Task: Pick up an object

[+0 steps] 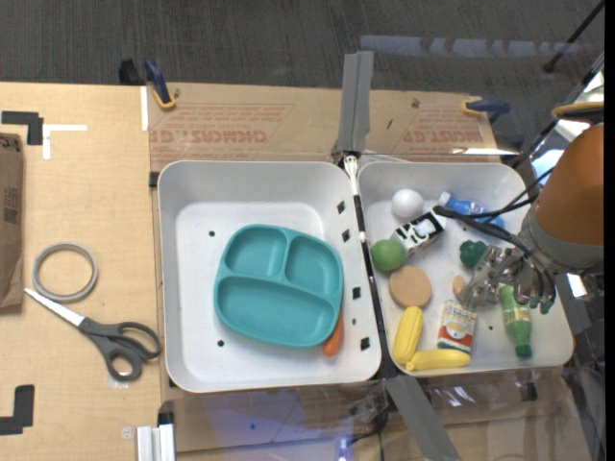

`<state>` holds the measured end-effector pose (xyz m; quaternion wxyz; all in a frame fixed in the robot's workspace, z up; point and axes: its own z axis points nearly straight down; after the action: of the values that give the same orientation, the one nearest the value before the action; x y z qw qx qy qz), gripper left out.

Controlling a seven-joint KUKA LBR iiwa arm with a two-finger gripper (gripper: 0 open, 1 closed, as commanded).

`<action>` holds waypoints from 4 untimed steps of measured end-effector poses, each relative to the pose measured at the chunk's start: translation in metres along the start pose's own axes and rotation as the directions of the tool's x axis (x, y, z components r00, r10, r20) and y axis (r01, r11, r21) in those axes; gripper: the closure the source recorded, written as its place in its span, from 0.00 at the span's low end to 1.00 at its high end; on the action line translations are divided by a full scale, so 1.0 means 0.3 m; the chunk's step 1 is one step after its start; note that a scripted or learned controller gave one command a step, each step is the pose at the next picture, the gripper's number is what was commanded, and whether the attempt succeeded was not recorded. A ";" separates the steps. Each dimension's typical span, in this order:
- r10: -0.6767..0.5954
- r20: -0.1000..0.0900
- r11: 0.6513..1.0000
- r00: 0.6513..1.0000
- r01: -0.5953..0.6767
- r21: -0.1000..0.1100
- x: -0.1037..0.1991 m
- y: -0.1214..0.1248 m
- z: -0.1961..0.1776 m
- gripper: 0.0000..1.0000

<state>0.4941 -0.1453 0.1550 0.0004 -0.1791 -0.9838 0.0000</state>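
My gripper point(487, 279) hangs low in the right bin point(538, 357), with the arm's orange band point(582, 192) above it at the right. Its metal tip sits among a dark green toy point(472, 252), a green bottle point(517, 323) and a small red-and-white packet point(455, 326). Nothing is clearly seen between its fingers. Further left in the same bin lie a tan disc point(410, 285), a green ball point(388, 254), a corn cob point(407, 332), a yellow banana point(439, 359), a white ball point(406, 201), a black-and-white item point(420, 230) and a blue item point(462, 206).
The left bin point(183, 353) holds a teal divided plate point(280, 284), and an orange carrot point(333, 337) rests at its lower right edge. On the bench to the left lie scissors point(104, 334), a tape roll point(64, 270) and a brown bag point(10, 221).
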 end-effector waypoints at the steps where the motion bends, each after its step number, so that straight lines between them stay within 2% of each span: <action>1: -0.001 0.001 1.000 1.000 0.001 0.000 -0.001 0.001 -0.001 0.00; 2: 0.084 0.013 0.997 0.996 -0.083 -0.002 0.057 0.029 0.204 0.00; 3: 0.082 0.012 0.997 0.997 -0.081 -0.002 0.056 0.030 0.175 1.00; 4: 0.098 0.004 0.995 0.995 -0.098 -0.001 -0.054 0.037 -0.111 1.00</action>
<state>0.5131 -0.1405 0.1883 -0.0016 -0.2274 -0.9738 0.0002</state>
